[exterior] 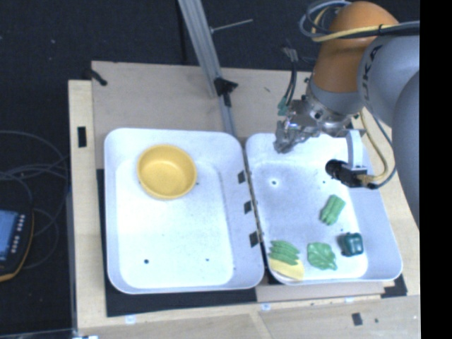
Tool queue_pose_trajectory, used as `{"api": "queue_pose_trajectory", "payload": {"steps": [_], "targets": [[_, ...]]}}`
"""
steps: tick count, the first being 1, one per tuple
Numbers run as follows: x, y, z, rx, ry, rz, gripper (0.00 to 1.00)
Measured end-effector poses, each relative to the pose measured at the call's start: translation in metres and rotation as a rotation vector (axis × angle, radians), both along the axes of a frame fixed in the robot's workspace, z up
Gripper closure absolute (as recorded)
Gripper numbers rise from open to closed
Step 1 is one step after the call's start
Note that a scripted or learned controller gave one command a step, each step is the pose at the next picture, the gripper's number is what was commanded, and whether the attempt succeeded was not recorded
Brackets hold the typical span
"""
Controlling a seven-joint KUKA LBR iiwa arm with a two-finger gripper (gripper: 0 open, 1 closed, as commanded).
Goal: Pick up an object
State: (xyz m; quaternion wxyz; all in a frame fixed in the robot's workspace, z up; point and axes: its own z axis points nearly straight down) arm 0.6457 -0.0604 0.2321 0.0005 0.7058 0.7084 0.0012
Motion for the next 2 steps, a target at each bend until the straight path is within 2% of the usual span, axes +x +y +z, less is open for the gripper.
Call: {"api": "queue_pose_trajectory", "payload": {"steps": [2], "targets": [[-0.021,0.109,-0.010,0.000,0.002,0.001,1.00]]}}
